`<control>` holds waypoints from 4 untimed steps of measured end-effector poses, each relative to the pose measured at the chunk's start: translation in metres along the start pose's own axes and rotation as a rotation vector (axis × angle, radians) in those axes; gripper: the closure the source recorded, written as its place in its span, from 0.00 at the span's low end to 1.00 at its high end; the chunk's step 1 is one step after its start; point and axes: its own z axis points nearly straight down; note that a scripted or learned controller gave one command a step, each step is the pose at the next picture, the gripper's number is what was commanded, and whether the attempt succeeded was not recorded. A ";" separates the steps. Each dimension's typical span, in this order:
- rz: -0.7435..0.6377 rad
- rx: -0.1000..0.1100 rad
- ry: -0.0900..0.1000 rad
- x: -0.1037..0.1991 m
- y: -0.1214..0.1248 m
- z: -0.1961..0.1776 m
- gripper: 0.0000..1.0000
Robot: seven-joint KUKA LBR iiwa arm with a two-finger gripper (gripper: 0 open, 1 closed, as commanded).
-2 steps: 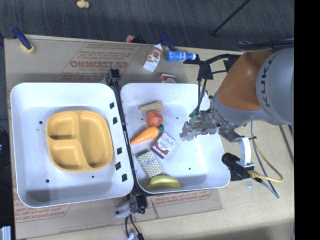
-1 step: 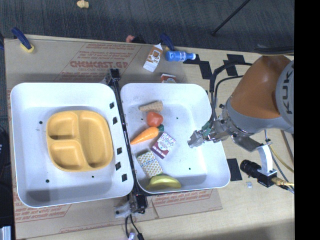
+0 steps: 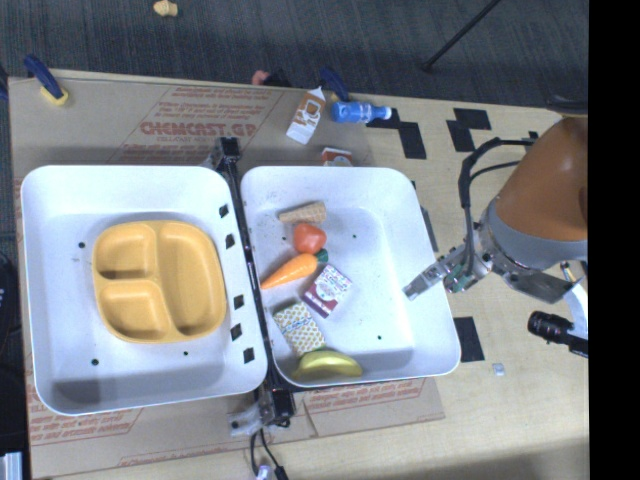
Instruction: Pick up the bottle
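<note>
At the bottom of the right bin [image 3: 430, 343] lies a yellow banana [image 3: 326, 365], with a patterned packet [image 3: 298, 326], a small carton [image 3: 328, 290], a carrot [image 3: 290, 270], a tomato [image 3: 309, 237] and a wafer [image 3: 303, 213] farther up. The gripper [image 3: 428, 280] hangs at the bin's right rim; whether its jaws are spread cannot be told. The blue bottle [image 3: 356, 113] lies on the bench beyond the bins, top centre.

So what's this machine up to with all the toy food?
A robot arm reaches in from the right, its gripper hanging over the right edge of the right bin. It holds nothing. Its target, a blue bottle, lies outside the bins on the bench behind them. The right bin holds a carrot, a tomato and small packets; the left bin holds a yellow tray.
</note>
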 end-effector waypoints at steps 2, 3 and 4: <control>-0.243 -0.001 0.000 0.000 0.001 0.004 1.00; -0.530 -0.001 -0.002 0.000 0.001 0.001 1.00; -0.776 0.001 0.003 0.039 0.020 -0.003 1.00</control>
